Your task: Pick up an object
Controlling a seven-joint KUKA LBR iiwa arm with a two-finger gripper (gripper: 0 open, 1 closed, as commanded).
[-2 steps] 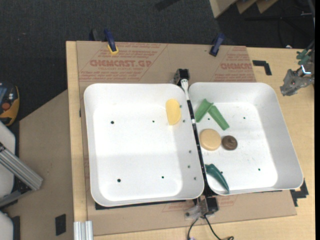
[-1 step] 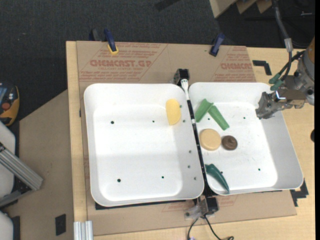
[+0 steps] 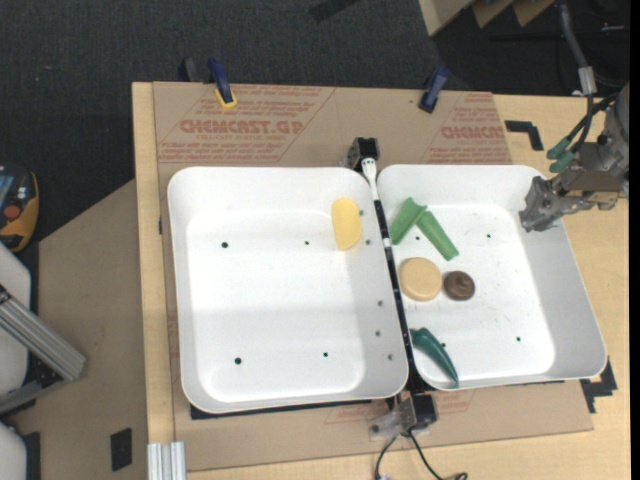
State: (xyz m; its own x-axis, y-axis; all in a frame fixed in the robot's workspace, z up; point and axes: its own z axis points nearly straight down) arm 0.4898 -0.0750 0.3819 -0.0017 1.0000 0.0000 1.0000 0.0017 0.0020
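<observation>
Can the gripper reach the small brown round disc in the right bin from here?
Probably yes: the gripper hangs over the right bin's far edge, and bare white floor lies between it and the brown disc.

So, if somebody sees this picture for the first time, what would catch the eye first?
Probably the small cluster in the right bin: two green pieces forming a V near the divider, with a tan round disc and a smaller brown disc below them. Next comes the pale yellow block, lying alone at the left bin's right side. The claw sits over the right bin's far right rim.
</observation>
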